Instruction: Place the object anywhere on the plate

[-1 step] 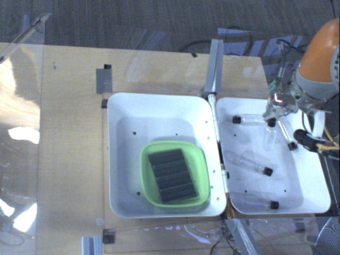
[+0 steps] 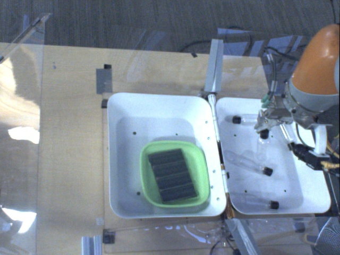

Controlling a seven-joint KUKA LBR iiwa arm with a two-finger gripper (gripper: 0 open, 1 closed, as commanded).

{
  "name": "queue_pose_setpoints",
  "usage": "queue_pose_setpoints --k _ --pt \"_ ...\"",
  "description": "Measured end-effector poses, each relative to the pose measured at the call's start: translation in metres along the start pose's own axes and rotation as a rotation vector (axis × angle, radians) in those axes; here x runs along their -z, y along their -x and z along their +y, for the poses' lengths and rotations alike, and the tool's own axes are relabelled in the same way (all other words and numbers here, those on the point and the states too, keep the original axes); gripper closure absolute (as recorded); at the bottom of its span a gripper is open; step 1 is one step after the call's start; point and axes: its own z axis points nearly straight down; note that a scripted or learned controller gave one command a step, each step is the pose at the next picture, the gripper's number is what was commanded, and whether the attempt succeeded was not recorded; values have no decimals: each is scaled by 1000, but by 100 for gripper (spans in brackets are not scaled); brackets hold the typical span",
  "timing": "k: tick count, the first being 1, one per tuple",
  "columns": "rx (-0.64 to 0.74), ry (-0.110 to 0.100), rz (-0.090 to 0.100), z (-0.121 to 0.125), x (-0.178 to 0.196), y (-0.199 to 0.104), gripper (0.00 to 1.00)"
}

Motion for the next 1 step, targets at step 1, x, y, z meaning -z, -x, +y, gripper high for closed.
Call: queue_pose_setpoints --k 1 --pt "154 -1 1 -19 -43 -61 100"
